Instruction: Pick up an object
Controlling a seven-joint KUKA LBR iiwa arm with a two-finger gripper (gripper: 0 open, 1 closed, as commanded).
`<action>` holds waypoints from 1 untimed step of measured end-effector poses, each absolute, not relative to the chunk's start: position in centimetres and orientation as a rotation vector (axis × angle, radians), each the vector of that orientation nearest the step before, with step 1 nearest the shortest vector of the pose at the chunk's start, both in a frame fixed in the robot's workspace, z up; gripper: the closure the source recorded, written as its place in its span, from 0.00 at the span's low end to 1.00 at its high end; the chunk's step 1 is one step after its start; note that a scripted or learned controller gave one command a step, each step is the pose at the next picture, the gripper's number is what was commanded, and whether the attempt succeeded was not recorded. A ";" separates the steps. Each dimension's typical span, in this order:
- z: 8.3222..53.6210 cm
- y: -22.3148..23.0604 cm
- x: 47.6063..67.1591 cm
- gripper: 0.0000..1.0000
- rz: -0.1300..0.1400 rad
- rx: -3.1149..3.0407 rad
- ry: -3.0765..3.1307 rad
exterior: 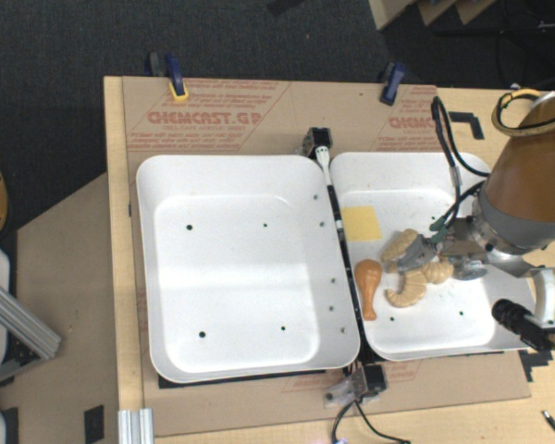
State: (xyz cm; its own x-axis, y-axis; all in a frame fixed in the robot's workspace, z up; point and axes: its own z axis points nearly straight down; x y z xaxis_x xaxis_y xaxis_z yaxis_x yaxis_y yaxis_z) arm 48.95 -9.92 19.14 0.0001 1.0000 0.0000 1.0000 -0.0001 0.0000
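Gripper [414, 258] among tan pieces [409, 290]; board [213, 109] reads "CHEMCAST".

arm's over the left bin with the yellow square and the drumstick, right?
Wrong bin. In the camera view the gripper is over the right bin, which holds the yellow square and the drumstick. Those two are as you said.
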 end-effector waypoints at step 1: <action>7.9 -11.0 49.0 0.00 0.004 -2.222 -2.214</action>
State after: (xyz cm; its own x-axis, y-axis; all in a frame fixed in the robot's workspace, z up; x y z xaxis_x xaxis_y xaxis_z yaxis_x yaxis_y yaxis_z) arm 48.99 -11.01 7.95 0.0033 1.0000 0.0017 1.0000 -0.0033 -0.0050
